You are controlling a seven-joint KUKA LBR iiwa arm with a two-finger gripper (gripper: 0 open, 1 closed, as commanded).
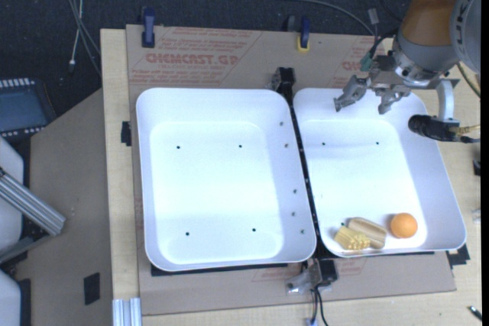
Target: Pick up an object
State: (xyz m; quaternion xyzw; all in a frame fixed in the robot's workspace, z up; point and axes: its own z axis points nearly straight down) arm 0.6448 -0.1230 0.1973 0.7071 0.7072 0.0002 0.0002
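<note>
While the gripper (365, 97) hangs over the far edge of the right bin (428, 164), its two fingers are spread apart with nothing between them, so from where I stand the pick looks hardly begun: no object has been lifted, and the whole of the reach, the closing and the lift is left to do. Everything worth taking lies at the opposite end of that bin, along its near edge: an orange ball (403, 225) toward the near right corner, and just beside it a tan bread-like roll (365, 228) with a small yellow corn-like piece (350, 240) touching its left end. These are well apart from the tool. On the brown board (195, 57) under the bins, beyond the left bin (149, 187), red print runs across; I make out something like "CHEMCAST GP", though the smaller lines around it are too faint to read
</note>
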